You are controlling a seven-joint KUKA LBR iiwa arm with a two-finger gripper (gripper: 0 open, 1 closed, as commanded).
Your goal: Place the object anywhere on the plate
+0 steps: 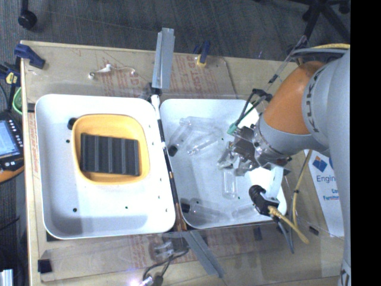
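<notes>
The task is judged to be at an early stage, with nothing yet delivered to the plate (83,127). That yellow plate is seen in the left bin (53,207), toward its ten o'clock part, and a dark ribbed insert (111,154) lies on its middle; no other thing is seen resting on it. The arm (309,100), grey with an orange band, is reached in from three o'clock and bent down over the right bin (202,109), and the gripper (233,158) is lowered near the middle of that bin, slightly toward its three o'clock side. The gripper's state cannot be told, since the tool is viewed from above and partly masked by the wrist. Several clear plastic objects are scattered on the right bin's floor: a cluster of clear pieces (193,137) toward eleven o'clock of the gripper, a clear tube-like piece (228,182) just at its six o'clock, and another faint clear piece (205,208) near the bin's lower edge. Which of these is the intended object cannot be settled, though the tube-like piece lies closest to the tool. Nothing is seen lifted off the bin floor. What remains, by this judgement, is nearly the whole task: an object has to be secured, raised clear of the bin wall, carried toward nine o'clock across the divider (164,154) between the bins, and set down on the plate.
</notes>
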